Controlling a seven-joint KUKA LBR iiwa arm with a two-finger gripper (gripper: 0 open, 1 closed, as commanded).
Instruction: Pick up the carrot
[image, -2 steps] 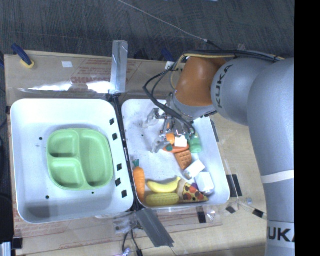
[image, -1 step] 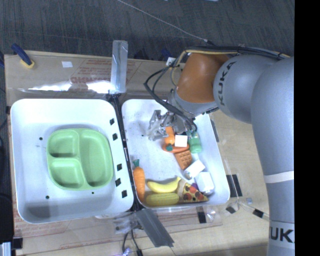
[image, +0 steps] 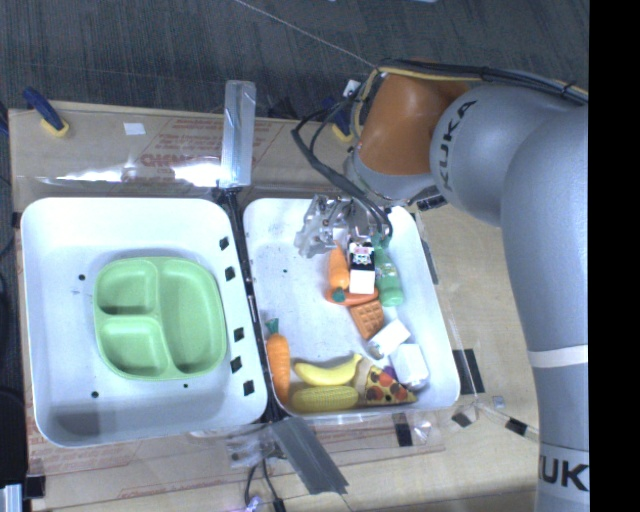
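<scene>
At left on the table (image: 470, 300): left bin (image: 40, 300), shallow white plastic with rounded corners, lower edge partly shaded. Inside it, plate (image: 160, 318), pale green, smooth, split into three compartments.

Against the left wall of the right bin (image: 290, 250): carrot (image: 278, 365), orange, tapered, lying lengthwise with its green top toward the far end, apart from the tool. Just beside it along the near wall, banana (image: 328, 372), yellow and curved, touching corn (image: 322, 398), dull yellow and bumpy. Further right, pizza slice (image: 385, 385), partly tucked under white blocks (image: 400, 355).

Near the bin's far end: tool (image: 335, 225), grey metal, blurred against the white floor; open or closed, cannot tell. Close below it, orange piece (image: 339, 272), rounded, hard to identify. Then waffle (image: 367, 318), gridded and tan, and green bottle (image: 388, 280), partly covered by a small black-and-white item.

Far right: arm (image: 520, 200), glossy grey, cut off by the frame's lower edge.
</scene>
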